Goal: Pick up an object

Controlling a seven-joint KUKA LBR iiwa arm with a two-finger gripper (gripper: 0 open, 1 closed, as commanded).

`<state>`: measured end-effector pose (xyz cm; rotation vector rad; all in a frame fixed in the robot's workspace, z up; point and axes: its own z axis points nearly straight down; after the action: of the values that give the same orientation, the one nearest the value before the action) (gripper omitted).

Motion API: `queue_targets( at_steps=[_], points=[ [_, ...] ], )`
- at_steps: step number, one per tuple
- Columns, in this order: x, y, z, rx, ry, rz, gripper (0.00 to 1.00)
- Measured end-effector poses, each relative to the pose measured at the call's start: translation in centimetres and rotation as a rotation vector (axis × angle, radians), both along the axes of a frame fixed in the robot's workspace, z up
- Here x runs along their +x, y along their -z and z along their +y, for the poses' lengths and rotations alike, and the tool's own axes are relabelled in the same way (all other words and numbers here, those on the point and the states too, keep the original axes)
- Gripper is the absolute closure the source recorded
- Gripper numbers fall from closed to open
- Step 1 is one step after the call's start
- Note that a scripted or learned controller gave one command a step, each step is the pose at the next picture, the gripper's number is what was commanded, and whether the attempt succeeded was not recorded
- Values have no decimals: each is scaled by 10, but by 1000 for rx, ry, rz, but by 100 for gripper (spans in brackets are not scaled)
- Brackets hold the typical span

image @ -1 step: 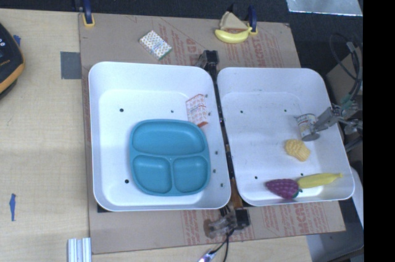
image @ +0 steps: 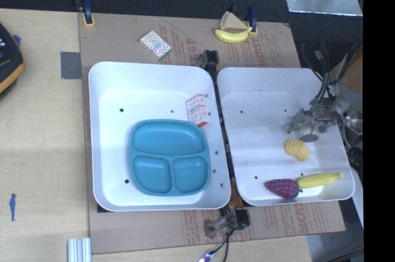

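Looking down on the bench, we see the gripper (image: pixel 303 128) low over the right bin (image: pixel 259 84), near its right wall. Whether it is clenched or released we cannot tell — nothing shows in its grasp. Just below it lies a small yellow lumpy object (image: pixel 297 149), apart from the gripper. Further toward the bin's near edge rest a purple grape bunch (image: pixel 282 188) and a yellow banana (image: pixel 319 180), touching. The left bin (image: pixel 108 78) holds a blue divided plate (image: pixel 169 156) and a red-and-white packet (image: pixel 197 109).
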<state>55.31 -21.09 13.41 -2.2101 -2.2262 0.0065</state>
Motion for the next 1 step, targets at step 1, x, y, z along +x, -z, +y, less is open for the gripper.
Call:
queue_targets(
  at_steps=[1],
  points=[
    [-23,43,16,0,2,-2,0]
  ],
)
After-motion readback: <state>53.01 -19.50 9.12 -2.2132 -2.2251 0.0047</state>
